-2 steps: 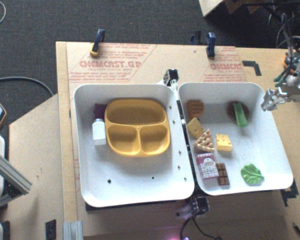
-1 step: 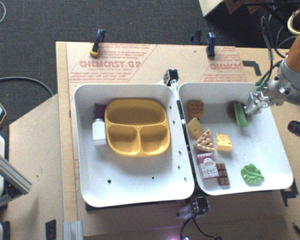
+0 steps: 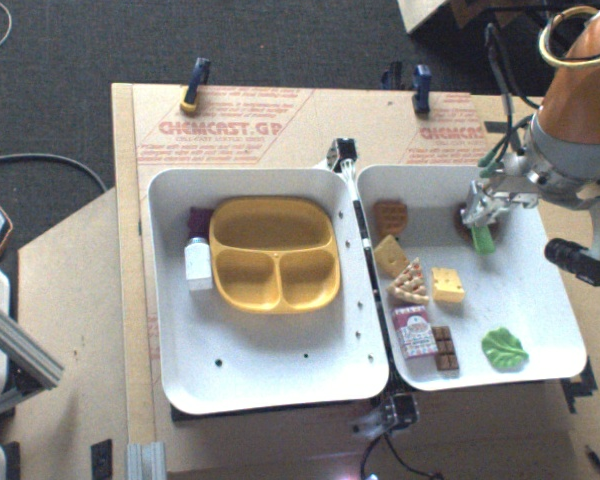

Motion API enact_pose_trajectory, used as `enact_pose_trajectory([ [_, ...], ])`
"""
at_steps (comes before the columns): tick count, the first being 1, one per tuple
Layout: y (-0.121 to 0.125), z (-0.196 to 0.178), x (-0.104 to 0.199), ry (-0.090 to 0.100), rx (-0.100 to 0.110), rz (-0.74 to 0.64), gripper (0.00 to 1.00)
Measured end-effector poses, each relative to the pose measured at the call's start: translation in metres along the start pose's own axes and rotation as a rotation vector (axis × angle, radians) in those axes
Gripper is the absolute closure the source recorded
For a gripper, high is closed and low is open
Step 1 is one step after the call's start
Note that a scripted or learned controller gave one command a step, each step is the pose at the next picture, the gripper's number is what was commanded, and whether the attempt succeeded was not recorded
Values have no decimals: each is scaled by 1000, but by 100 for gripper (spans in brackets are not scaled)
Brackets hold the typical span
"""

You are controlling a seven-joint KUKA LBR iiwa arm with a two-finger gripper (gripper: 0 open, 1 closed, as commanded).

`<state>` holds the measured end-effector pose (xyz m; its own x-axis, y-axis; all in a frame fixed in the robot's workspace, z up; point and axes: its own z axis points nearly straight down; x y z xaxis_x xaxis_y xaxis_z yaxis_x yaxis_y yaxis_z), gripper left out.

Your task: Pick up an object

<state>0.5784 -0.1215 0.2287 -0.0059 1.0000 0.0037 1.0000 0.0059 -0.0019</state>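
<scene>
My gripper is low over the back of the right bin. A small green piece pokes out just below its tip, touching or nearly touching it. Whether it is held cannot be made out. A dark red item lies just left of the tip. Other items lie in this bin: a brown waffle, a yellow wedge, a pizza slice, a cheese cube, a pink packet, a chocolate bar and a green leaf.
The left bin holds a yellow divided plate, a white bottle and a dark purple item beside it. The divider wall runs between the bins. Clamps stand at the board's back edge.
</scene>
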Motion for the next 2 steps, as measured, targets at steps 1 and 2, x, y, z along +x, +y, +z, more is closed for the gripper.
enact_pose_trajectory([
  [1,-12,-3,61,0,1,-1,100],
  [2,-12,13,112,-1,2,0,100],
])
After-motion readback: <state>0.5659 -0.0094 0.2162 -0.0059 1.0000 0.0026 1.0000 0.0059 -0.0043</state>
